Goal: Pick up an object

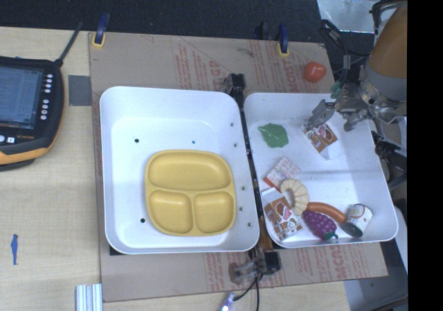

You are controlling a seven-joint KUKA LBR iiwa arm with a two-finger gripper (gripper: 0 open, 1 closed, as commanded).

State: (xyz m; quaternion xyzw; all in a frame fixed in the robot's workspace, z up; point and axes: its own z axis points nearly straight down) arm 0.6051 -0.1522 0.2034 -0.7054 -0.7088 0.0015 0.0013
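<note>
- You are seeing the arm point(389, 39) reaching in from the right, with its gripper point(331, 114) hanging over the far part of the right bin point(374, 164)
- The fingers are standing spread apart, one toward the left and one toward the right, and nothing is sitting between them, so the claw is released
- A small packet point(322, 138) with a brown and white print is lying just below the gripper, near its left finger; you cannot tell from this view if the finger is touching it
- A green leaf-like piece point(274, 135) is lying to the left of the gripper, well apart from it, close to the wall between the bins
- Toward the near side of the same bin you are finding a second small packet point(282, 172), a round pale pastry point(296, 194), a printed carton point(282, 217), a sausage point(325, 210), purple grapes point(320, 223) and a small can point(358, 217), all crowding together
- The left bin point(124, 136) is holding a yellow divided tray point(190, 191)
- A red ball point(315, 71) is resting on the cardboard behind the right bin
</note>
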